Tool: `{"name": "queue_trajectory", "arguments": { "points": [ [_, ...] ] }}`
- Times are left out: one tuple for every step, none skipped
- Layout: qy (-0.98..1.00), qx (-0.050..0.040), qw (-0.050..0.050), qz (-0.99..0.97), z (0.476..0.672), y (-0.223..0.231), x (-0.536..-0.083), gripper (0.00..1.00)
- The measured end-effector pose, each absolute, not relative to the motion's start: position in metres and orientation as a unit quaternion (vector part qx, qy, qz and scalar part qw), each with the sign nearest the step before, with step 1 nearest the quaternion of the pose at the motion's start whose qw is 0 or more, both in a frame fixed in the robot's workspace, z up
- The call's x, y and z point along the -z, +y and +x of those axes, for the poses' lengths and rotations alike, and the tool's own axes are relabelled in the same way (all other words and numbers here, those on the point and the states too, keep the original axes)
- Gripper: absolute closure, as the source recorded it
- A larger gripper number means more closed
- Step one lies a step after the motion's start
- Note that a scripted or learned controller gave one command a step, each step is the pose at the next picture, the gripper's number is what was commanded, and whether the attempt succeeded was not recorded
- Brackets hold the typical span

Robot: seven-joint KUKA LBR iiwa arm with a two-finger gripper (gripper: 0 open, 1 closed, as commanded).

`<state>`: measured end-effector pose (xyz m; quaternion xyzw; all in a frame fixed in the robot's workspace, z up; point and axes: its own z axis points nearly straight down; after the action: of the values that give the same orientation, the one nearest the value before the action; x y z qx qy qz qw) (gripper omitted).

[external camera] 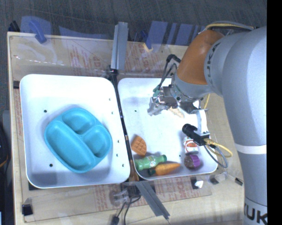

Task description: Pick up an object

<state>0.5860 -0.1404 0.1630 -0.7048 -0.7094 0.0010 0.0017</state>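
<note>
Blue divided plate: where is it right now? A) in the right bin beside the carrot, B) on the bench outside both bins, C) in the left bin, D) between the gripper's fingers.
C: the blue divided plate lies flat on the floor of the left bin, while the carrot lies in the right bin.

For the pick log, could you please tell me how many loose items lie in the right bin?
5, all near its front edge: a waffle, a green bottle, a carrot, a purple item and a small can. The arm may hide others.
</note>
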Motion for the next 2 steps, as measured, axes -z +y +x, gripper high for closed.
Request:
{"name": "queue_trajectory", "arguments": {
  "points": [
    [-0.709, -0.0007, 0.001, -0.705, 0.58, -0.2103, -0.2588, 1.0],
    [-0.709, -0.0008, 0.001, -0.705, 0.5801, -0.2097, -0.2585, 0.0]
  ]
}}
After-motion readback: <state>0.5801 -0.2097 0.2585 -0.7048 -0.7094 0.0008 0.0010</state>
